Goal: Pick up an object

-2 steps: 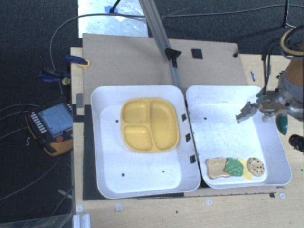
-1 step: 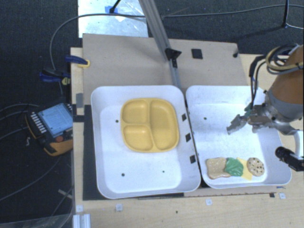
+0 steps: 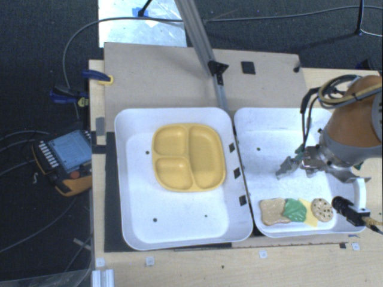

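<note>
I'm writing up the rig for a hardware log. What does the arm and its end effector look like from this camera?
The arm shows a rounded orange-brown band over a grey wrist section. Black and yellowish cables loop over its top and hang down its left side. The end effector is small, grey and metallic, with thin fingers jutting left over the right bin.

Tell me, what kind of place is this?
Likely a robotics lab bench: two white bins on cardboard, loose cables on dark carpet, toy food for grasp trials, a clamped pole overhead.

Grey arm point(image 3: 353, 127) bent in from the right — end effector point(image 3: 287, 167) low, angled leftward
</note>
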### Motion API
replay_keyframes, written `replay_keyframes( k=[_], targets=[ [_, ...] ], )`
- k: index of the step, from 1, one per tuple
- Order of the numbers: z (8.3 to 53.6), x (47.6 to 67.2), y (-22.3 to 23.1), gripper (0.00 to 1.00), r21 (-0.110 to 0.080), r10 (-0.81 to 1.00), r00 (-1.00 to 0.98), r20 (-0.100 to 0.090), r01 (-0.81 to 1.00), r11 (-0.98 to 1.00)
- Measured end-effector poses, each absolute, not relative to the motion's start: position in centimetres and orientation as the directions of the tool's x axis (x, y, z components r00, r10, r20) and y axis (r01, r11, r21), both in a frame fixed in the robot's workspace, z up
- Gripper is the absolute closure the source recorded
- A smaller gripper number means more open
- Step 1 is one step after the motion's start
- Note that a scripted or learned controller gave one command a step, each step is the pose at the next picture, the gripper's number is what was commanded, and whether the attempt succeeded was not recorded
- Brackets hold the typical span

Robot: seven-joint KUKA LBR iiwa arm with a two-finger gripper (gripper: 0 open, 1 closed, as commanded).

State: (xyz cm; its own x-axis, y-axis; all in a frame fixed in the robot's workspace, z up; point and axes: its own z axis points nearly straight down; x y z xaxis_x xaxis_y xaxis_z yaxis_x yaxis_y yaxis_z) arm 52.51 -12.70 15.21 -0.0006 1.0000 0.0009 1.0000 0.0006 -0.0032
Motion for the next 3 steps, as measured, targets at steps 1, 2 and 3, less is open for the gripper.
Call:
replay_keyframes(
  k=[1,2,3],
  targets=[
    [9.6,51.7,-12.1,0.00,-0.003,1.000,-0.001,0.001,1.000,0.001],
    [10.9,51.9,-12.1,1.00,0.003,1.000,-0.002,-0.001,1.000,0.002],
    [17.0,52.8,-12.5,1.00,0.007,1.000,-0.004,-0.002,1.000,0.004]
  ],
)
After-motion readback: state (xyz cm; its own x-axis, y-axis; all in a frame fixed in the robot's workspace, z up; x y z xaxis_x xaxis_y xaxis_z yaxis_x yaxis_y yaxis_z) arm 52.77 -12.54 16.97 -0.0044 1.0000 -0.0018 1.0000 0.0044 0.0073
